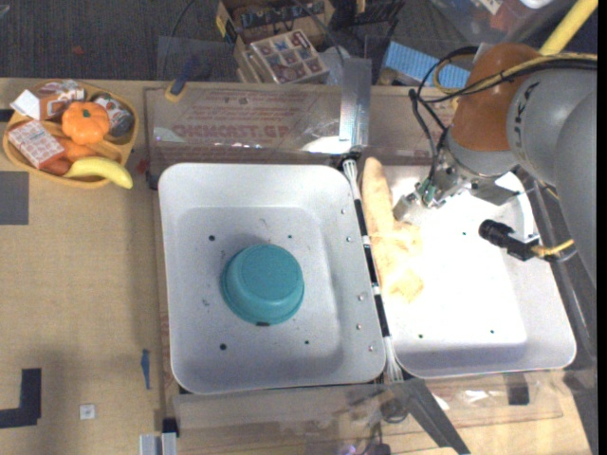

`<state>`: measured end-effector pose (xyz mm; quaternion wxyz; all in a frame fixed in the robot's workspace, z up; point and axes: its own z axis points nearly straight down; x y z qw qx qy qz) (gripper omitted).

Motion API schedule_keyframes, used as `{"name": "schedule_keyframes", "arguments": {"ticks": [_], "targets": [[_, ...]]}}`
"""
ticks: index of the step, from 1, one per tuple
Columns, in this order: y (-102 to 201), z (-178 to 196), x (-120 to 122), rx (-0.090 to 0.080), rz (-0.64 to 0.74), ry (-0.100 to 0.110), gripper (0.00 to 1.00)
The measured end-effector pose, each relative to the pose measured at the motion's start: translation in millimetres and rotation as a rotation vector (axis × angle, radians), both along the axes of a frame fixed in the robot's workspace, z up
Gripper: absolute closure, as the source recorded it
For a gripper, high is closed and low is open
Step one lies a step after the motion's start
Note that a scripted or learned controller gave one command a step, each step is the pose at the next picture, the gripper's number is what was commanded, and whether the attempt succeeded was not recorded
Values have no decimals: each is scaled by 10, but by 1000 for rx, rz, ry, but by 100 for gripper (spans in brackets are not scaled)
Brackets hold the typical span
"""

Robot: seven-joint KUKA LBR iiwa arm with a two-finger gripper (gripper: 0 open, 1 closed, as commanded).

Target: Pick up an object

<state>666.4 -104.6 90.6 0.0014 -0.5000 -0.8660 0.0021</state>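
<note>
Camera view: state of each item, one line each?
Teal bowl: upside down, middle of the left bin.
Bread loaf: lying flat along the right bin's left wall.
Yellow cloth: crumpled, just below the loaf.
Gripper: low over the right bin, beside the loaf, nothing visibly held.
Banana: in the fruit basket, outside the bins.

You cannot tell how the gripper (414, 204) stands: its tip is small and blurred against the right bin (493, 335), just beside the pale bread-like pieces (391, 245). Those pieces blur together, so you cannot count them. The arm (531, 112) is cut off by the right edge and covers the right bin's far corner. On the plate (38, 154) left of the bins, the packet labels are too small to read.
</note>
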Motion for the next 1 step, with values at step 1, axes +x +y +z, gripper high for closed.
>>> {"name": "schedule_keyframes", "arguments": {"ticks": [1], "targets": [[213,952,-457,1,-165,-8,0]]}}
